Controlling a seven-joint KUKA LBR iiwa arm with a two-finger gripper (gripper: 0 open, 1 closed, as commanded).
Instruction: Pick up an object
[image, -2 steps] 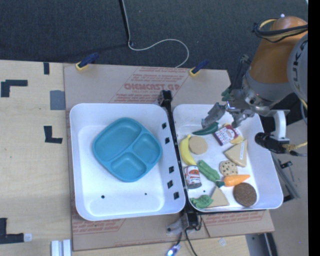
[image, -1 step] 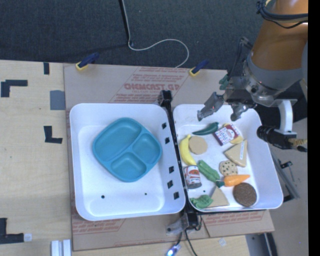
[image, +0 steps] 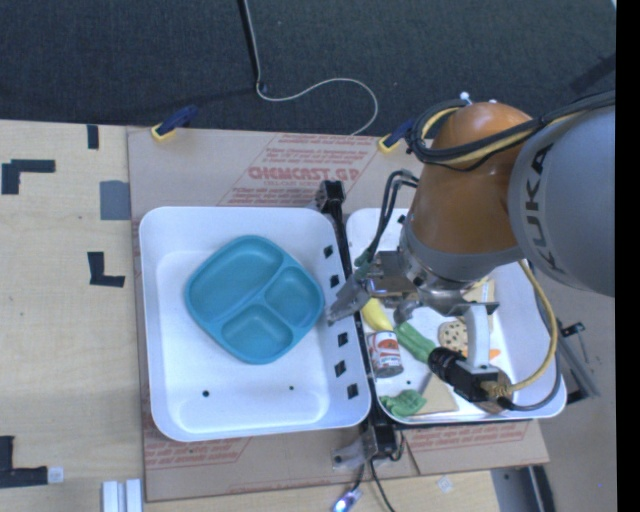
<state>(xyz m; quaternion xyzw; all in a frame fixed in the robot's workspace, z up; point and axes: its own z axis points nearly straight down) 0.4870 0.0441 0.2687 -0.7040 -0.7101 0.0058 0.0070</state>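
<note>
arm (image: 470, 200) low over right bin (image: 535, 300), step looks like reach/descend for pick | pincer (image: 375, 290) state can't tell, near yellow item (image: 375, 316) | next: close on 1 obj, lift straight | left bin (image: 170, 400): blue tray (image: 255, 298) | right bin: can (image: 386, 352), green bits (image: 404, 403), cookie (image: 453, 335)

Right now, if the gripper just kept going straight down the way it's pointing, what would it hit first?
Most likely the yellow banana-like toy in the right bin: the gripper hangs just above it, near the bin's left wall. The small can lies a little nearer the camera. Depth is hard to judge from this slanted view.
</note>
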